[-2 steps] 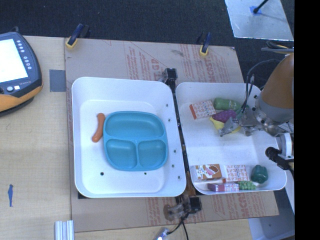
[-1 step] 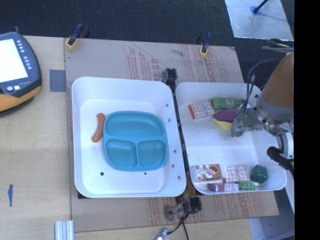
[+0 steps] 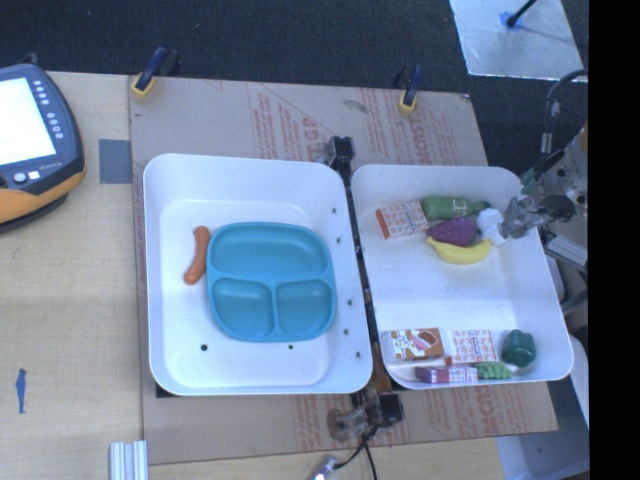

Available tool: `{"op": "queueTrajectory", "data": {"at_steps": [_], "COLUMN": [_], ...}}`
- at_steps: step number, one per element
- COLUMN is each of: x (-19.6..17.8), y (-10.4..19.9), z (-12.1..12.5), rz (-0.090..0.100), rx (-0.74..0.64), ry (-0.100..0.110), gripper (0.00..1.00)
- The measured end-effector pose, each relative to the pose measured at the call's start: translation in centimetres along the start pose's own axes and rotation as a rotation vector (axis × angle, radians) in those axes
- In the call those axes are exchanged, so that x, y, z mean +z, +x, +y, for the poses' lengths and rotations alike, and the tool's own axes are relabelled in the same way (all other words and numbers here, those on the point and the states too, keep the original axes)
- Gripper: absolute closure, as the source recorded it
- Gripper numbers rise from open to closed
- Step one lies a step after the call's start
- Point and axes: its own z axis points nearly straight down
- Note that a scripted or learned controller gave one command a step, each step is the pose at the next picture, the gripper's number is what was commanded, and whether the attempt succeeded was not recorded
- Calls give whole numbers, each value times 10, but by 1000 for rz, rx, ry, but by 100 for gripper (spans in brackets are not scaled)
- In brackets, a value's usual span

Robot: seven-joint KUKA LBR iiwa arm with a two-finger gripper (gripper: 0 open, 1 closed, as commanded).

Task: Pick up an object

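While the grey arm reaches in from the right, I see its hand (image 3: 512, 218) sitting low over the upper right part of the right-hand shallow white bin (image 3: 440, 303), though I cannot tell how it is set. Just to its left lies a cluster: a small white piece (image 3: 489, 219) touching the hand's tip, a yellow plastic banana (image 3: 461, 252) curving below, a purple bunch of grapes (image 3: 454, 231) resting on the banana, a green bottle-like item (image 3: 450, 207) above them, and an orange-and-white small carton (image 3: 401, 220) further left. Well apart from the hand, along the bin's near edge, I see a brown-and-white printed box (image 3: 415, 344), a red-and-white printed packet (image 3: 473, 346), a dark green pepper-shaped toy (image 3: 518, 348) and a slim red and green item (image 3: 462, 373). The left-hand white bin (image 3: 175, 268) holds a blue three-compartment plastic plate (image 3: 270, 279) with an orange sausage-shaped toy (image 3: 197, 255) beside its left edge. On the desk (image 3: 70, 298) at far left rests a grey-and-orange control pendant (image 3: 30, 143).
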Motion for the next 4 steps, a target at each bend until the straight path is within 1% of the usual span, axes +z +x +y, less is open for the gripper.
{"op": "queueTrajectory", "data": {"at_steps": [1, 2, 3, 4], "x": [-42, 98, 96, 104], "y": [0, 47, 46, 0], "z": [14, 59, 60, -45], "rz": [1, 2, 1, 1], "rx": [0, -2, -2, -2], "ry": [0, 6, 2, 4], "gripper": [100, 100, 0, 0]}}
